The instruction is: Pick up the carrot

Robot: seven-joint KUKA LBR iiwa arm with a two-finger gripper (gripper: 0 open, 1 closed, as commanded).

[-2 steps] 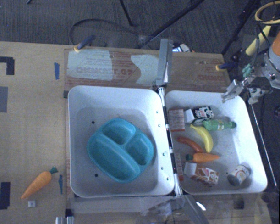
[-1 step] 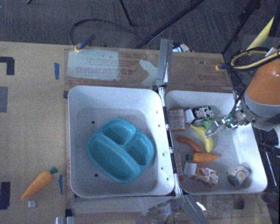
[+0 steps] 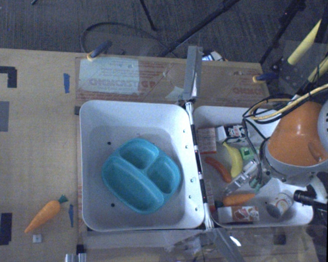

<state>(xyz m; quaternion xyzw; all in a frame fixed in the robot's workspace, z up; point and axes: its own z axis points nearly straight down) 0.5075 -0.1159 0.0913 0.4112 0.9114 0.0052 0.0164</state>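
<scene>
An orange carrot point(image 3: 238, 199) lies in the right bin point(image 3: 207, 116), near its front wall. My gripper point(image 3: 239, 181) hangs just above and behind it, reaching in from the right under the orange wrist band point(image 3: 298, 139). Nothing shows in its grip. A second carrot with a green top point(image 3: 43, 215) lies on the wooden bench outside the bins, at the front left.
In the right bin lie a yellow banana point(image 3: 234, 158), a red pepper point(image 3: 218, 168), a small box point(image 3: 206, 140), a flat packet point(image 3: 240, 213) and a can point(image 3: 278, 205). The left bin point(image 3: 94, 120) holds a blue divided plate point(image 3: 142, 175). Cables point(image 3: 267, 107) trail behind the arm.
</scene>
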